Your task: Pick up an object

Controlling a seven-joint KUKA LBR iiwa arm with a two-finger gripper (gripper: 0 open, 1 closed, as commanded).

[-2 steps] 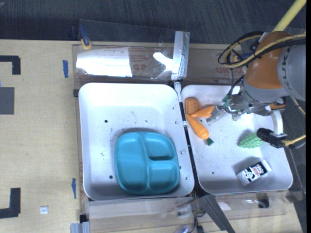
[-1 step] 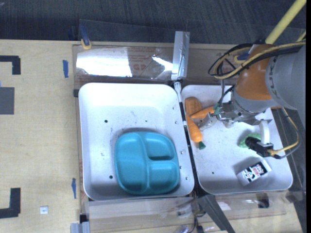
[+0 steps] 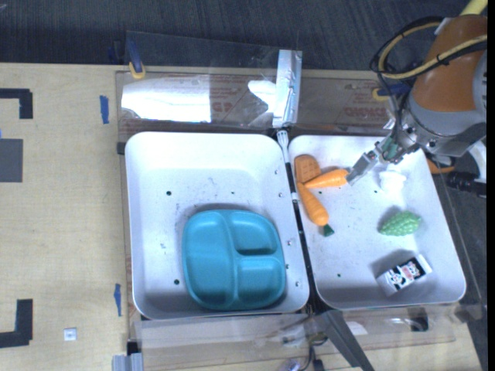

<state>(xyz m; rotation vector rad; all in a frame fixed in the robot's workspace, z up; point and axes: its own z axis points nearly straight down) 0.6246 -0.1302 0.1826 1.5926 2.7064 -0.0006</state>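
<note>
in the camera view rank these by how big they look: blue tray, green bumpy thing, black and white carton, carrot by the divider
1. blue tray, by far the largest
2. carrot
3. and 4. green bumpy thing and black and white carton look about alike, so I won't rank them.

I'm getting bright, even overhead light, both bins near blown-out white. Hard glare on the clear plastic sheet along the bench's far edge. Soft shadow under the blue tray at the left bin's near edge. Overall a bit soft and grainy; arm slightly blurred at the far right corner.
</note>
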